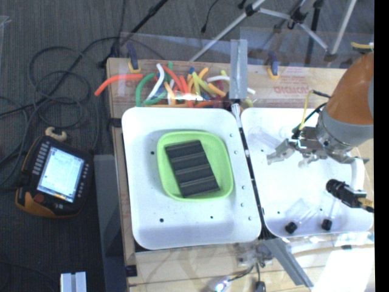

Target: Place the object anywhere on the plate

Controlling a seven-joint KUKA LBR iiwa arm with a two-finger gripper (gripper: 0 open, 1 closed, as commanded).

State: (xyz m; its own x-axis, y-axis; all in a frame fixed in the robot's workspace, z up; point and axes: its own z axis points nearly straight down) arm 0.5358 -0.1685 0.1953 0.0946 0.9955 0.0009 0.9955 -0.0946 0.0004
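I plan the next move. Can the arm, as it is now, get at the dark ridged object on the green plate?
Probably yes. The dark ridged object lies uncovered on the green plate in the left bin, nothing above it. The gripper hangs over the right bin.

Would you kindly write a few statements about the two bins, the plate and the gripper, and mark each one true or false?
1. The green plate sits in the left bin. True.
2. A dark ribbed block lies on the plate. True.
3. The gripper is over the left bin. False: it is over the right bin, reaching in from the right.
4. The dark ribbed block is between the gripper's fingers. False: the block lies on the plate, apart from the gripper.
5. Coloured tubes lie on the bench beyond the bins. True.
6. The handheld screen rests inside the right bin. False: it lies on the floor to the left of the bench.
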